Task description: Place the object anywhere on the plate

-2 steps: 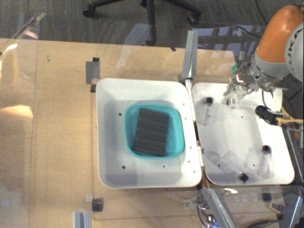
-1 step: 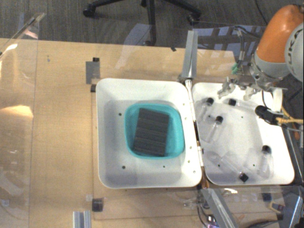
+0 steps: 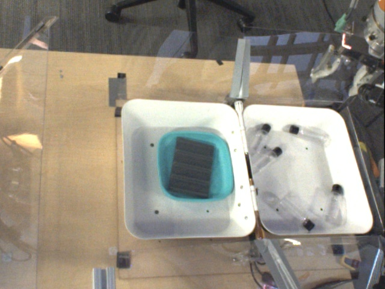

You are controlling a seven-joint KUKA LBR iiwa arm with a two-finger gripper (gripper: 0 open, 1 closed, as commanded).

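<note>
You see a dark grey ribbed rectangular block (image 3: 192, 167) lying flat on the smooth teal plate (image 3: 224, 179) in the left white bin (image 3: 138, 161); the claw (image 3: 361, 47) sits at the counter's far right corner, its state unclear.

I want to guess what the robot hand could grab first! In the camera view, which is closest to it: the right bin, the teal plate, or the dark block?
From the gripper, at top right:
1. Right bin, just below it.
2. Teal plate, in the left bin.
3. Dark ridged block, on the plate's middle.
</note>
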